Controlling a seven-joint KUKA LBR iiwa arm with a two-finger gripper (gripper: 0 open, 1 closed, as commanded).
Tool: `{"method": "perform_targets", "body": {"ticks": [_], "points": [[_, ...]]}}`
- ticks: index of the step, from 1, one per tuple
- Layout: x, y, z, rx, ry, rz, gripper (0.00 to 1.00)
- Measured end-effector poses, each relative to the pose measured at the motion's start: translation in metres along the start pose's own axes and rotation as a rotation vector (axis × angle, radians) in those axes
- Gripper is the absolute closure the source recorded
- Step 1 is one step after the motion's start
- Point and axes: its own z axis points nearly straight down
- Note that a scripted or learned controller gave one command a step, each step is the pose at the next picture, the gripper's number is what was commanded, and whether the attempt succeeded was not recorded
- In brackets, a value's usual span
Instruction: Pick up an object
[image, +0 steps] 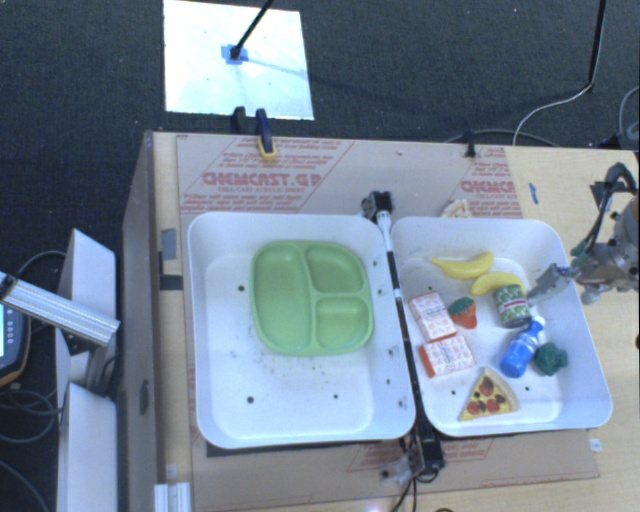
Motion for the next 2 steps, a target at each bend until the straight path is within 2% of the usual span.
{"method": "perform_targets", "body": {"ticks": [1,2], "points": [[0.005,0.047,0.145,-0.002,0.000,-0.001,0.00],[0.031,0.108,0.145,-0.002,0.001,-0.002,0.00]]}}
